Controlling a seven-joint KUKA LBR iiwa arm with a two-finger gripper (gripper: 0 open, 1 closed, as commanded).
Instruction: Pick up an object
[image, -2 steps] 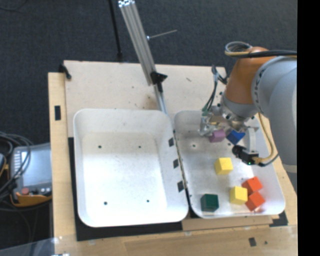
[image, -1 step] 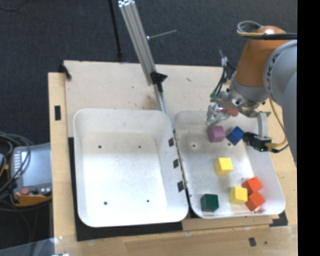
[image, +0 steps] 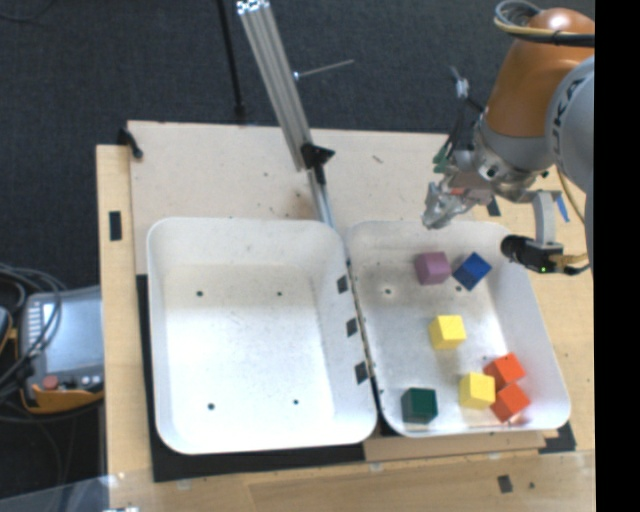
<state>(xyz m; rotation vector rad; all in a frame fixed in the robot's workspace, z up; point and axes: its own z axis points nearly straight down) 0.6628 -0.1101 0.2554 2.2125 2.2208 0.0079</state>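
A: Report the position of the claw (image: 441, 212).

B: It hangs at the far rim of the right bin (image: 530, 300), near that bin's far corner. The arm (image: 530, 90) enters from the right, orange band uppermost. Whether the claw is spread or pressed together cannot be told at this angle. No object is seen between its tips.

A: List the contents of the right bin.

B: A purple cube (image: 432, 267) lies just beside a blue cube (image: 472, 270), both close below the claw. A yellow cube (image: 448, 331) sits near the bin's centre. A second yellow cube (image: 477, 389) lies toward the near edge, beside two orange cubes (image: 508, 385) that touch each other. A dark green cube (image: 419, 404) rests at the near left corner.

A: And the left bin (image: 165, 250)?

B: It stands beside the right bin, rims touching, on the counter (image: 200, 160). A metal rail (image: 283, 90) slants across the counter behind it.
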